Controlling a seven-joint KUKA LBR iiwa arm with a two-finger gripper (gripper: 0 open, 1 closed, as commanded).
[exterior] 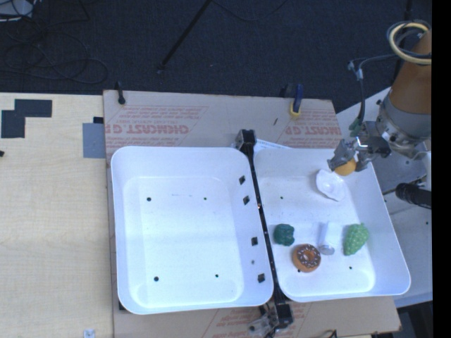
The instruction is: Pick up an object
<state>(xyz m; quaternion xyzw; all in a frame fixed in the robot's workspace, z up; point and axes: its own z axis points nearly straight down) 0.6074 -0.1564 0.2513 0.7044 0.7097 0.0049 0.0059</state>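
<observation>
Fingers (347,162) clenched on an orange-yellow object (345,166) over right bin (394,259), white lump (330,184) just below, donut (306,258) nearer front.

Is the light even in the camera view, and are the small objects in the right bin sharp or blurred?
In the camera view, light is fairly even; the right bin looks bright. The doughnut and green objects are soft, without fine detail; the gripper is slightly blurred.

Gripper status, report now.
Gripper above right bin, far edge, an orange object between its fingers. White lump just below. Donut, green pieces untouched.
</observation>
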